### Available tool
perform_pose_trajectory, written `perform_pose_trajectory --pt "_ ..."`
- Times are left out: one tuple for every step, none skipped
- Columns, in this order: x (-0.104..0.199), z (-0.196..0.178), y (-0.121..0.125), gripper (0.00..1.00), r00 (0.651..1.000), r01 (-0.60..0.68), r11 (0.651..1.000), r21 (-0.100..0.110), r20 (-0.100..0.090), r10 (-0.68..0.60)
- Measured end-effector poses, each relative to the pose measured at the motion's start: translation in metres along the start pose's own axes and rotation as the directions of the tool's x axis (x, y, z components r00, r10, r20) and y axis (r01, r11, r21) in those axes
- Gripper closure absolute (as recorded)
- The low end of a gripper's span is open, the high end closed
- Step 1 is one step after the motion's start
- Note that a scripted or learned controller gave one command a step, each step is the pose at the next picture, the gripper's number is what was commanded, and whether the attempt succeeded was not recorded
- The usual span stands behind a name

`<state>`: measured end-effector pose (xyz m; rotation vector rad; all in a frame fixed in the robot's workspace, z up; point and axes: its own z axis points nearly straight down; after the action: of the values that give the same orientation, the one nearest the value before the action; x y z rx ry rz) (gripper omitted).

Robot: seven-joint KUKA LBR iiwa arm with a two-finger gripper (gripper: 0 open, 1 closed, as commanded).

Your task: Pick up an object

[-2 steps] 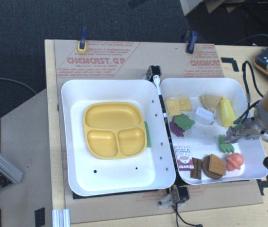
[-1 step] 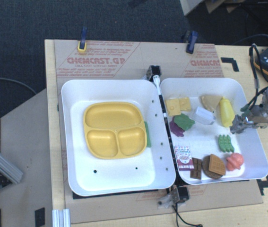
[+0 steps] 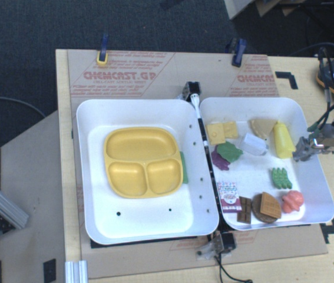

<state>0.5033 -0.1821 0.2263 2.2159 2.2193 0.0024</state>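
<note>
pink toy (image 3: pixel 293 200) lies below the fingers (image 3: pixel 304 151), well apart.

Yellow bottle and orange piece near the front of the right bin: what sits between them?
In the camera view, a small green ridged piece lies between the yellow bottle and the orange piece, on the right bin's white floor, apart from both.

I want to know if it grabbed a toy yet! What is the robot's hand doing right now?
Hand: at the right bin's right edge, near the yellow bottle; open or closed cannot be told.
</note>
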Motion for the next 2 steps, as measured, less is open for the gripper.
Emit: perform_pose_trajectory --pt "0.047 -0.009 0.019 1.0 1.0 0.003 1.0 0.001 -0.002 -0.003" --pt "0.098 0.002 0.052 1.0 1.0 0.003 1.0 0.001 -0.001 -0.003"
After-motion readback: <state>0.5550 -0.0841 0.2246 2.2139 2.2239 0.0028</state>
